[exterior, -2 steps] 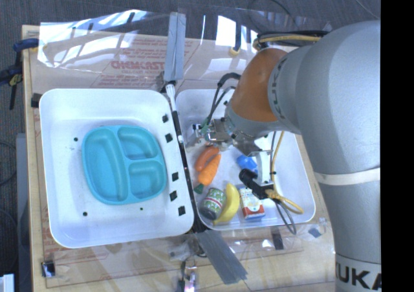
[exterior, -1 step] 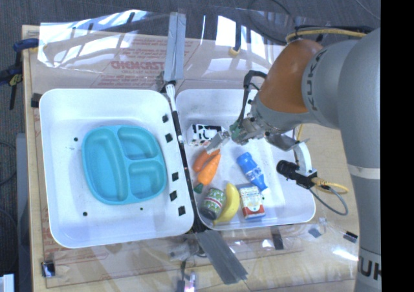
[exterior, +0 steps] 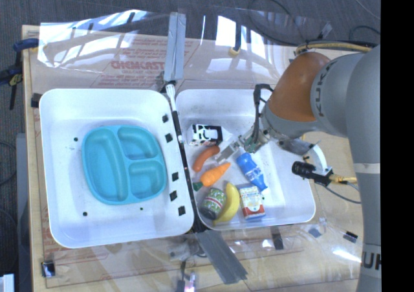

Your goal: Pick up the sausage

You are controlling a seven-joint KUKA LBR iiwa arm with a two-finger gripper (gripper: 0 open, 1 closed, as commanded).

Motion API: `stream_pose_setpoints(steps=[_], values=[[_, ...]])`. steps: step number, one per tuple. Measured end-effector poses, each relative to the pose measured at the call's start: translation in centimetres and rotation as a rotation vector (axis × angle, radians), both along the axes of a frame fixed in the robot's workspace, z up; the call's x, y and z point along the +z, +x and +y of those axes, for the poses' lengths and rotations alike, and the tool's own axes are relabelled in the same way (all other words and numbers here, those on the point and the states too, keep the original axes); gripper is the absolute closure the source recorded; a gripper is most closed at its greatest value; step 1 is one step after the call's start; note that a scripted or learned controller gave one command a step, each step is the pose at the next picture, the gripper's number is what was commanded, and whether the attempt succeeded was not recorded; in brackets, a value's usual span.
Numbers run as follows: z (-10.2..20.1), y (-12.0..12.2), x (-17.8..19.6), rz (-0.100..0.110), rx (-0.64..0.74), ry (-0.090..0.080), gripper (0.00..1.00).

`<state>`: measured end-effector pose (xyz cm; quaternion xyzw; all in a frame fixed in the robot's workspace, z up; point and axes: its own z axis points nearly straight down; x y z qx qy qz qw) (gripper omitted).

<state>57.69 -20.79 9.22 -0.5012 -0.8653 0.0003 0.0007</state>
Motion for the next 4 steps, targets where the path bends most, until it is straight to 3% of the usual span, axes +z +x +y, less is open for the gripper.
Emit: stream_pose_setpoints(steps=[1,2,3,4], values=[[6.8,1.1,0.9,-0.019,0.032,-0.003,0.0],[6.9,1.1,2.0,-0.015,0.037,-0.001,1.0],[6.9,1.1,2.0,-0.015,0.037,-0.001,0.0],[6.9,1.2,3.0,-0.016,0.042,-0.002,1.0]])
